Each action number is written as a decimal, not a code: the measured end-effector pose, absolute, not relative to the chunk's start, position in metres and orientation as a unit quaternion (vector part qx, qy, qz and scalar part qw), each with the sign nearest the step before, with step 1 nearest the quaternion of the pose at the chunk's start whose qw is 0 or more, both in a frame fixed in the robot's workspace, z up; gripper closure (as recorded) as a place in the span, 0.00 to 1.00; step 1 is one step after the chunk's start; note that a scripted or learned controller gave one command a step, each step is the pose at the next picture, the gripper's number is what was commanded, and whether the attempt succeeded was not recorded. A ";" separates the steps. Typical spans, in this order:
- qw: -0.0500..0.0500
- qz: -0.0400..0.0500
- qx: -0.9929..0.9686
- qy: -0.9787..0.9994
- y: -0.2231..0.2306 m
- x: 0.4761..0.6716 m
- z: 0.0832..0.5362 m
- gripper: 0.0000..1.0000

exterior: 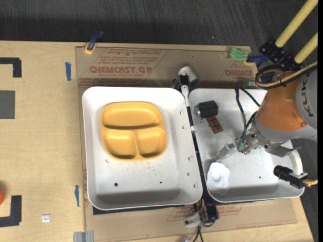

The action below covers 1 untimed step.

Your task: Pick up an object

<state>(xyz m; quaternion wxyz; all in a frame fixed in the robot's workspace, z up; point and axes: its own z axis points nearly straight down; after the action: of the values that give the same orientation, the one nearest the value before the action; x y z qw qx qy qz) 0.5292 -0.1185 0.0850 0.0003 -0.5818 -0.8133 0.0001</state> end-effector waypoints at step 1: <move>-0.001 -0.001 -0.573 -0.820 -0.105 0.595 0.085 0.00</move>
<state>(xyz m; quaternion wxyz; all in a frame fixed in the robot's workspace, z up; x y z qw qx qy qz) 0.5954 -0.1047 0.0853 -0.0009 -0.5725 -0.8199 -0.0008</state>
